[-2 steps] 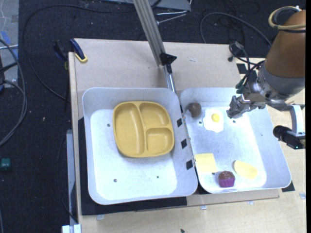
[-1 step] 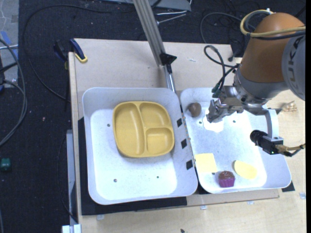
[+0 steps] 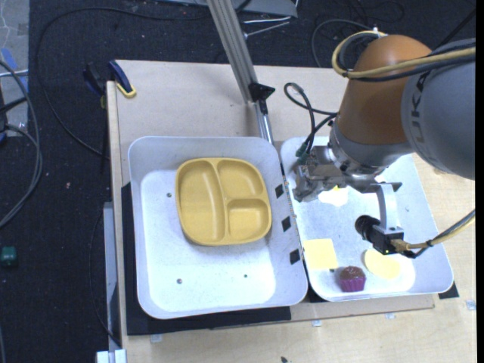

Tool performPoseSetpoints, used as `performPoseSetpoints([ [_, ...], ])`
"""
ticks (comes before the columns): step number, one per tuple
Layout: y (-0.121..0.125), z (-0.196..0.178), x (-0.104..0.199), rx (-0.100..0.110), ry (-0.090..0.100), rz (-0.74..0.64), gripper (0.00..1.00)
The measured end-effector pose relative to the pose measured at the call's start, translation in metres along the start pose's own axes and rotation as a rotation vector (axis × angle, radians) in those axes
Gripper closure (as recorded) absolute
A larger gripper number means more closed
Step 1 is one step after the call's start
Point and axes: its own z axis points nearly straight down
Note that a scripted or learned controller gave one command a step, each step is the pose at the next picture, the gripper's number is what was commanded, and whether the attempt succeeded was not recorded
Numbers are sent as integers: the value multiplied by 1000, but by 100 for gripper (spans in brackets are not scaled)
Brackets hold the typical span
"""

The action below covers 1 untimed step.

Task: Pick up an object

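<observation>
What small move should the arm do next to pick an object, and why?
Probably lower the end effector straight down. It hangs at the upper left of the right bin, seemingly over a pale object partly hidden below it. The yellow square and purple object lie farther away.

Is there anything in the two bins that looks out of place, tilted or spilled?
Nothing stands out. The yellow divided plate lies flat in the left bin. In the right bin, the yellow square and purple piece lie apart, nothing spilled.
</observation>
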Motion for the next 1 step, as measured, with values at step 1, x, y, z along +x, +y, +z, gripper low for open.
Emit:
performPoseSetpoints([
  [1, 2, 10, 58, -1, 0, -1, 100],
])
